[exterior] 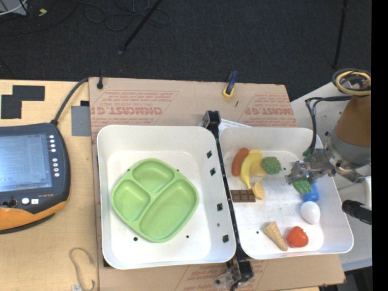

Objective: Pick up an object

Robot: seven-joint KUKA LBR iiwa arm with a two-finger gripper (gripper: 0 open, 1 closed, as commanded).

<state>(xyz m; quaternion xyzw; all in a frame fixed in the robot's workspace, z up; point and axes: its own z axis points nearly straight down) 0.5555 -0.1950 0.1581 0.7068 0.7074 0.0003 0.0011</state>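
Nearest sits the shallow white plastic right bin, holding toy food. Over it the grey gripper hangs at a small green-and-blue toy; whether it is apart or closed I cannot tell. Best to centre on that toy, clear of the white egg.

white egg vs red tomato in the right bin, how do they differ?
Colour: the egg is plain white, the tomato red with a darker spot on top. Shape: the egg is oval, the tomato rounder and squatter. Place: the egg lies just under the blue piece near the gripper; the tomato sits nearer the bin's front edge, beside the cone. Both are small, lie loose, and nothing grips them.
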